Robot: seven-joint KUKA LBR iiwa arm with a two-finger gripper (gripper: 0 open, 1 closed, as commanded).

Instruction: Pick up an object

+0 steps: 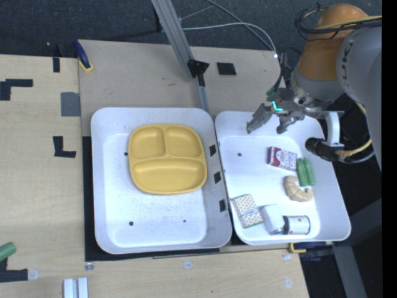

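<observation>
One fixed camera, high over the bench, angled down, mid-distance; both bins (99, 166) sit below-left of the pincer (270, 124).

Bench (37, 185) with two white bins side by side.

The tool (270, 123) hangs over the far end of the right bin (332, 219); the left bin (105, 222) sits on the tool's far side from the arm, touching the right one along a shared edge. Black tape marks (62, 146) lie on the bare wood well beyond the left bin, a blue-and-yellow clamp (83, 57) grips the far edge, and a green item (5, 250) rests at the near corner.
</observation>
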